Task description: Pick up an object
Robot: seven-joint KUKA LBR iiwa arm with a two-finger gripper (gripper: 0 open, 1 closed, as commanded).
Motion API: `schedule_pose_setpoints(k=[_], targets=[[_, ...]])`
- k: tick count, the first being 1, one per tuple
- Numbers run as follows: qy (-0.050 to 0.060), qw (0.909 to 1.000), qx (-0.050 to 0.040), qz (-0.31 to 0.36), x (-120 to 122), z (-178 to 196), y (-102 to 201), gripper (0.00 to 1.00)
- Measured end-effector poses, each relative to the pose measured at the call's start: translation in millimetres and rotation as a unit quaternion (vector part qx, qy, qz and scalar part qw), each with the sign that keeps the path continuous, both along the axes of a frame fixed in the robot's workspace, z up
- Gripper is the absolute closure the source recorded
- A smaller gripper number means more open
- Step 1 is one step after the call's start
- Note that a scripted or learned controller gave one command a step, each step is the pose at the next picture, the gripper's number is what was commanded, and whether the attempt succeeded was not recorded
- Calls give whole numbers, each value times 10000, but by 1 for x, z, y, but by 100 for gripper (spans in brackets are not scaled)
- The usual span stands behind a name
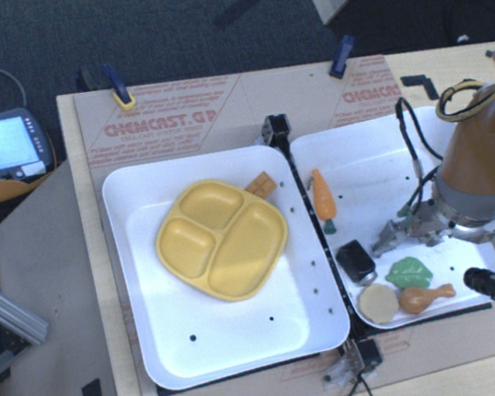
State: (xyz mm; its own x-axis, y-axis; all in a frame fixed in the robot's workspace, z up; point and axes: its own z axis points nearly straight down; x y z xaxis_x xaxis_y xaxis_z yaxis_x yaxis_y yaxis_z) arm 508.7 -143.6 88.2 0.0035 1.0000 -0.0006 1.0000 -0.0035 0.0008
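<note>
In the right bin [361,151] lie an orange carrot [323,195], a small black block [355,260], a green leafy piece [409,270], a brown drumstick [423,297] and a beige round disc [378,303]. My gripper [400,232] hangs low over this bin, just above the green piece and to the right of the black block. The orange-banded wrist [483,155] sits above it. Nothing is visibly held.
The left bin [136,257] holds a yellow divided plate [222,238] with a small brown block [260,186] at its upper right corner. A black divider [313,229] runs between the bins. Cables [419,132] hang beside the arm.
</note>
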Motion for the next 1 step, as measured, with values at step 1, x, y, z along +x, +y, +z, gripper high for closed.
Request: schedule_pose_setpoints(k=[1], targets=[[-64,10000,-5,11,4,14,1,100]])
